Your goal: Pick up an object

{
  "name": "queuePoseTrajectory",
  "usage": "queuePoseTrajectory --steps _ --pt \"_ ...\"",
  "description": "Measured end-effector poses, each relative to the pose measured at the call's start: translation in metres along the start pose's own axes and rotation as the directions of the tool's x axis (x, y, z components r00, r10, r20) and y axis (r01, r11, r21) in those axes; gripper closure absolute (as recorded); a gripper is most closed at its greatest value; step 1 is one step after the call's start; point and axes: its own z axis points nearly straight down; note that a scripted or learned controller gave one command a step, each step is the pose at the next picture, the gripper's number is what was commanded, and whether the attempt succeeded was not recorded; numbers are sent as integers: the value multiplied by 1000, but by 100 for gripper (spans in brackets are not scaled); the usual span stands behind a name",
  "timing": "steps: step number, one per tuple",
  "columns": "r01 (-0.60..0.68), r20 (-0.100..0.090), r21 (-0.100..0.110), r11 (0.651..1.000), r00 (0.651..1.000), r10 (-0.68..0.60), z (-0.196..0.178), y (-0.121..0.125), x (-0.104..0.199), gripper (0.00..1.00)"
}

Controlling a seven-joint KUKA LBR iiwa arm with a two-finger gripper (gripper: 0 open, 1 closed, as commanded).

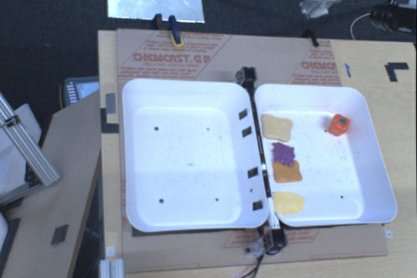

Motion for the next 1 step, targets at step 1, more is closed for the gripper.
queuePoseTrajectory --steps 1 --pt "6 -3 5 1000 1000 -6 13 1 85 100"
